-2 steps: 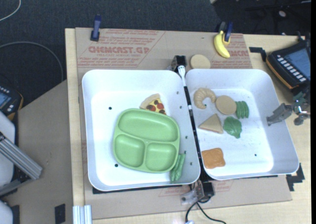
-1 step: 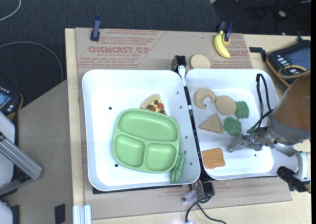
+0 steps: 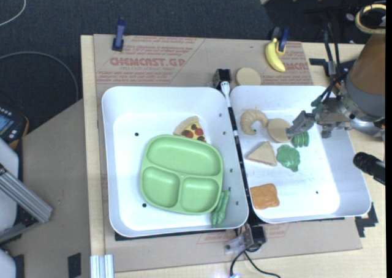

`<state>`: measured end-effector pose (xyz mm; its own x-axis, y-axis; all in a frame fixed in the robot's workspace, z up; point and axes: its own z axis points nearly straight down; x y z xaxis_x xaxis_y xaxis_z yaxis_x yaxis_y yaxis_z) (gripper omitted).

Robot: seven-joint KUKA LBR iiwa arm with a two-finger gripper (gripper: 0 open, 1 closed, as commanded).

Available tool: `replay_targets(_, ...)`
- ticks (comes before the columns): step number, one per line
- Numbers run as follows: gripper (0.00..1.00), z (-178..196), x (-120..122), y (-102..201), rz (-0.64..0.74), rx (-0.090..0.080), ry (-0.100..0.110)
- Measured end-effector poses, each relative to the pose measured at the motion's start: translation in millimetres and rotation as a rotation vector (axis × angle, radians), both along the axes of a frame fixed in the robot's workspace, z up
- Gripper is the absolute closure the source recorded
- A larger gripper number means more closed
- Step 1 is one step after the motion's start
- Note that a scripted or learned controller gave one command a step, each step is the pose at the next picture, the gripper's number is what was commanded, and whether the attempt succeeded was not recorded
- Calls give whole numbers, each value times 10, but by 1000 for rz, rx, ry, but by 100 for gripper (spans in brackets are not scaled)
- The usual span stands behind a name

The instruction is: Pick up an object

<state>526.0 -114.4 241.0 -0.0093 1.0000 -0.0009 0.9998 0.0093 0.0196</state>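
Left shallow white bin [image 3: 116, 166] bears a pale green three-compartment plastic tray [image 3: 182, 174]. In the right shallow white bin [image 3: 343, 197], the dark two-finger gripper [image 3: 300, 127] hangs low, slanted, just above a small green toy vegetable [image 3: 300, 140]; grip state unclear, possibly released. Crowded neighbours risk a glancing miss.

Before you: glossy white plastic bins [image 3: 122, 148], smooth matt green plastic divided plate [image 3: 182, 174], printed brown cardboard sheet [image 3: 153, 59] on pale wood tabletop [image 3: 86, 166], dark metal gripper [image 3: 303, 125], shiny yellow plastic banana [image 3: 275, 57].
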Motion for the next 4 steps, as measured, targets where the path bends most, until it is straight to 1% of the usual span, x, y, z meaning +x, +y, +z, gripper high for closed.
replay_targets(1,0,-1404,281,213,-6,4,29)
replay_targets(2,0,-135,-465,153,-12,-1,11)
replay_targets(3,100,-87,-460,165,-9,-1,17)
replay_targets(4,100,-1382,-507,231,-10,4,34)
